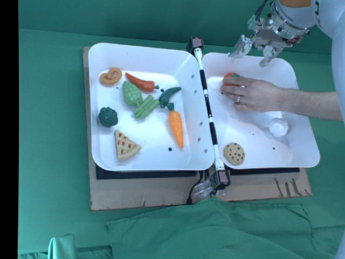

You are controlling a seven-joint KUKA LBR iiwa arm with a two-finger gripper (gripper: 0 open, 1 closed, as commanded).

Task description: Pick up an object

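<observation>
My gripper [253, 51] hangs above the far edge of the right bin [302, 144], its two fingers spread open with nothing between them. Below it a person's hand [257, 94] reaches in from the right and rests on a red tomato-like object [232, 77] at the bin's far left. A cookie [234, 153] lies near the right bin's front left, and a white round object [278, 127] sits just in front of the person's wrist. The left bin [102, 155] holds a pretzel [110, 76], red chili [140, 82], artichoke [131, 94], broccoli [108, 116], carrot [176, 128] and pie slice [125, 145].
Green beans [145, 107] and a dark green pepper [168, 95] lie mid left bin. The person's forearm [315, 103] crosses the right bin from the right. A black-and-white divider bar [209, 112] runs between the bins. Green cloth [226, 231] covers the bench in front.
</observation>
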